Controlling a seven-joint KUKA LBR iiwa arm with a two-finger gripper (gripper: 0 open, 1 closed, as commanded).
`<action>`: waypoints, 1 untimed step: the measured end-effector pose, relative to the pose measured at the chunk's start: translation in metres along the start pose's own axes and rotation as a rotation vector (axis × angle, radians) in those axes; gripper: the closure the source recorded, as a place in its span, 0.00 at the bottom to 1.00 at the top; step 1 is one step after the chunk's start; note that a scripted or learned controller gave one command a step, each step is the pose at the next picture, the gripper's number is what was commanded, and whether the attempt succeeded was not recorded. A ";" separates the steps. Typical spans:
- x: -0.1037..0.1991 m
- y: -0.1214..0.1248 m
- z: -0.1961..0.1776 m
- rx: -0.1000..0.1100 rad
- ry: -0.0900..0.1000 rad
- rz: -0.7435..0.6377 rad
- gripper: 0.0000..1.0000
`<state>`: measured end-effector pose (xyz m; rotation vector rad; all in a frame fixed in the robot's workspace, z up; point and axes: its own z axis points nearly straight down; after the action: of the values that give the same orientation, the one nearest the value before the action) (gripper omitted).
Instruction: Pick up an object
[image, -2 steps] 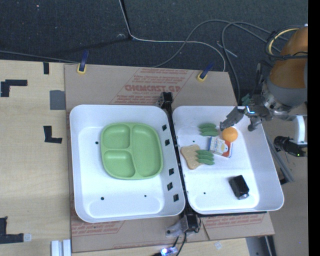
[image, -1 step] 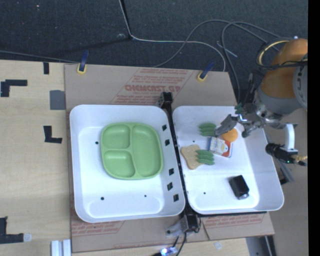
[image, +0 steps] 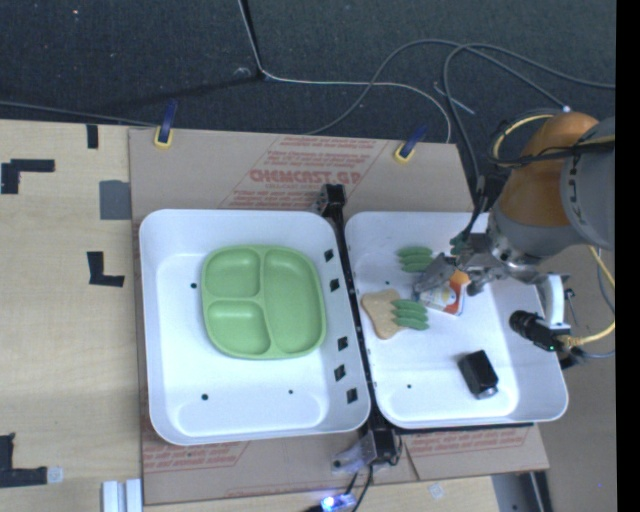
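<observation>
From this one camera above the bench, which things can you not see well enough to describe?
- The hand: the wrist above hides its fingers, so whether it grips anything is unclear.
- The orange and white object in the right bin: partly under the hand, too blurred to name.
- The upper green piece: small and blurred, shape unclear.
- The black block: too small for detail.
- The arm: cut off by the right edge.

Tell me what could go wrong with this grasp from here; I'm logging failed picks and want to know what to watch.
Crowding: the gripper sits low over the orange and white object, beside the green piece lying on the tan piece, so it may nudge those away or catch two things. The upper green piece also lies close. The fingers' grip on anything is not visible, so a lift may come up with nothing.
</observation>
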<state>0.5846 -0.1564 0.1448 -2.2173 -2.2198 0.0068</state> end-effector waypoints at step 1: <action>-0.002 0.008 0.057 -0.010 -0.007 0.000 0.00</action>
<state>0.5927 -0.1581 0.0881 -2.2259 -2.2283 0.0026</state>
